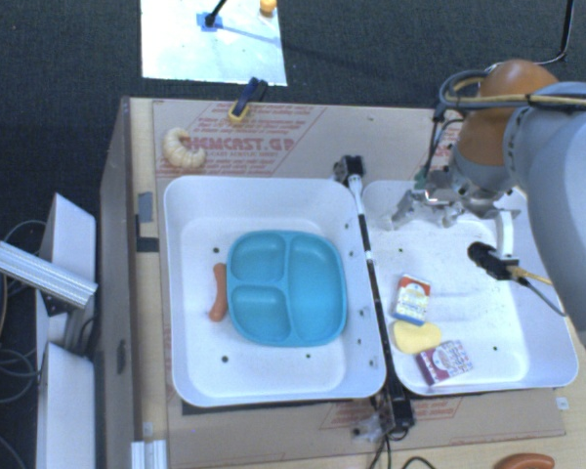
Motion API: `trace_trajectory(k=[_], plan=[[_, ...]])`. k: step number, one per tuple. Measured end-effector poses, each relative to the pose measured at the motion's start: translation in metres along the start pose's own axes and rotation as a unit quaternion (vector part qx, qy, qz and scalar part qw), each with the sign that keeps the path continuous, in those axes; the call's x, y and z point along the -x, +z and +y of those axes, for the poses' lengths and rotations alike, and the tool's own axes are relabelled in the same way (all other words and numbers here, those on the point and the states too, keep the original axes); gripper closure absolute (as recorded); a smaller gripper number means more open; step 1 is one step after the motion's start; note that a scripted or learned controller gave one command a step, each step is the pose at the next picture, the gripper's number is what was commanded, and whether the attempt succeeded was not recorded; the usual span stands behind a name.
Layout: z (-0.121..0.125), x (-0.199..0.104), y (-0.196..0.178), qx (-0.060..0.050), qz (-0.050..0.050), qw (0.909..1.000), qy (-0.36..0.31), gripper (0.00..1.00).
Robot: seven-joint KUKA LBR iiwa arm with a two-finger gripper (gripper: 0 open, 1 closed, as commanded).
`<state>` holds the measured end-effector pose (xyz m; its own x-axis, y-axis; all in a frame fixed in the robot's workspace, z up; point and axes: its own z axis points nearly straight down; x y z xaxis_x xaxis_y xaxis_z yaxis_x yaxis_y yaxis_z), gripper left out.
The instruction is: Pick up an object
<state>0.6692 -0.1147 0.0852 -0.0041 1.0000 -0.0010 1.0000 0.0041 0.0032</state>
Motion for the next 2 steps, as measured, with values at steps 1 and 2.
trace_trajectory(k=[1,2], plan=[[-0.025,-0.032,0.000,0.000,0.001,1.0000,-0.001,0.00],[-0.058,-0.020,0.001,-0.001,0.000,1.0000,0.002,0.00]])
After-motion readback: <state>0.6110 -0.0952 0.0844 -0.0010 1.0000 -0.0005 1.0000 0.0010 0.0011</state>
